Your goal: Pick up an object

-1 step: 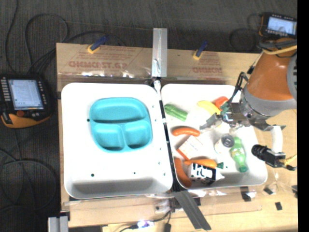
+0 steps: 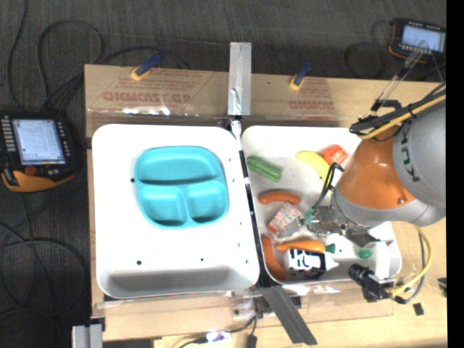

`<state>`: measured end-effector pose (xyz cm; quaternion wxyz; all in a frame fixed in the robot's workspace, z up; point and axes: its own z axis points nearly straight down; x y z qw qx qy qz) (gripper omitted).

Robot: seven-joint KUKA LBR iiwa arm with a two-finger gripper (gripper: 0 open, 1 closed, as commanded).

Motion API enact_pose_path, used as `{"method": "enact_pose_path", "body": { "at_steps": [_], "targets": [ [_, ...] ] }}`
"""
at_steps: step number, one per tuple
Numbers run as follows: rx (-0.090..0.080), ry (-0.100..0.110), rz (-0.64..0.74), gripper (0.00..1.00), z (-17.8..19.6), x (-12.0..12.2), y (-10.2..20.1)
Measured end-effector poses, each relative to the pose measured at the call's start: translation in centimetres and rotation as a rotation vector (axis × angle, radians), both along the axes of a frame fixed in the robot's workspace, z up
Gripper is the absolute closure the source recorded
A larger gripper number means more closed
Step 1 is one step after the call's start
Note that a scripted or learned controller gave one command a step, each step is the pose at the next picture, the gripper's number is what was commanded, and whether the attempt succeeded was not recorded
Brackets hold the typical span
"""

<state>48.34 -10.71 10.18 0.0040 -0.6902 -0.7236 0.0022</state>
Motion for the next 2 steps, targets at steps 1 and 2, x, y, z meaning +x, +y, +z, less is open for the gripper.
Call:
{"method": "enact_pose_path", "body": {
  "at_steps": [1,2],
  "targets": [
    [-0.001,-0.003,0.124,0.00,7.8,6.2,4.0],
    [-0.001,-0.003,0.097,0.00,7.8,7.5,2.5]
  ]
}}
